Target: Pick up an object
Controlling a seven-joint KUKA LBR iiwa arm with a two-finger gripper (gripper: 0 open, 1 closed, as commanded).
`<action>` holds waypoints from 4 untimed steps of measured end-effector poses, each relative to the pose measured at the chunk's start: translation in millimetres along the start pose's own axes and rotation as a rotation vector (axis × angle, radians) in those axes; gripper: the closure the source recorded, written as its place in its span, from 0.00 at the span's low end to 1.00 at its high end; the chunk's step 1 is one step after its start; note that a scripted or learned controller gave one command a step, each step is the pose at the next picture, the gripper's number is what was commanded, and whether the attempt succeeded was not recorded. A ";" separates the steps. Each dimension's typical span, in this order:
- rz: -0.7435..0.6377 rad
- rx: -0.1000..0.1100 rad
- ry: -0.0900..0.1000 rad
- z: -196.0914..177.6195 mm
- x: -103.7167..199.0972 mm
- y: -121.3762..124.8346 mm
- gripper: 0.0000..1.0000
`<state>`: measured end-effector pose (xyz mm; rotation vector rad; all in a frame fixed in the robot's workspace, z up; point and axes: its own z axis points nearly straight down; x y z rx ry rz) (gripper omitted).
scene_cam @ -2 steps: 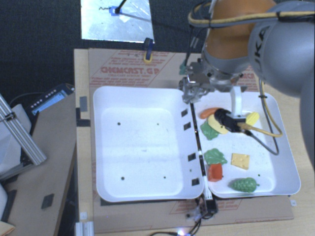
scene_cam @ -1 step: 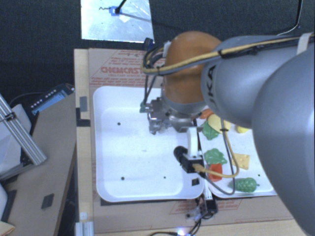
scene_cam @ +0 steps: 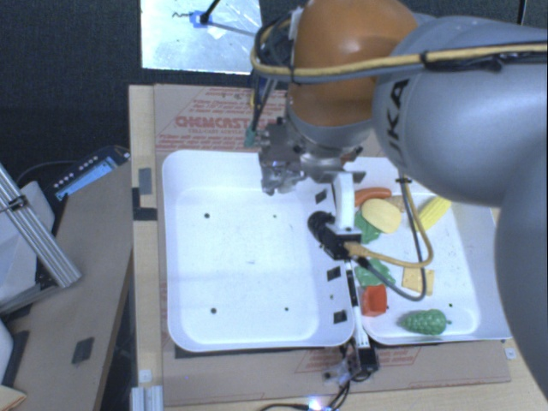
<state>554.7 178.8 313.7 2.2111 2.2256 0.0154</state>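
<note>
My gripper [scene_cam: 277,176] hangs under the orange wrist band, over the far right corner of the left bin [scene_cam: 231,264], with nothing seen in it. The toy foods lie in the right bin [scene_cam: 467,302], to the gripper's right. An orange carrot-like piece [scene_cam: 373,195] is nearest, with a yellow lemon-shaped piece [scene_cam: 384,217] and an ear of corn [scene_cam: 433,211] beside it. Further forward lie a green pepper-like piece [scene_cam: 378,273], a red block [scene_cam: 375,300], a yellow wedge [scene_cam: 419,280] and a bumpy green piece [scene_cam: 425,321]. The arm hides the far part of the right bin.
A divider ridge [scene_cam: 348,285] with black markers runs between the bins. A yellow cable [scene_cam: 402,264] loops over the right bin's foods. Cardboard [scene_cam: 205,118] lies under the bins. A shiny metal sheet [scene_cam: 201,24] lies at the back and an aluminium rail [scene_cam: 34,238] at the left.
</note>
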 end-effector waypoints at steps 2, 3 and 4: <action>0.002 -0.010 0.002 -104.0 55.3 72.0 1.00; 0.006 0.002 -0.003 -126.1 44.0 117.5 1.00; -0.004 0.007 0.001 -155.7 58.3 12.2 1.00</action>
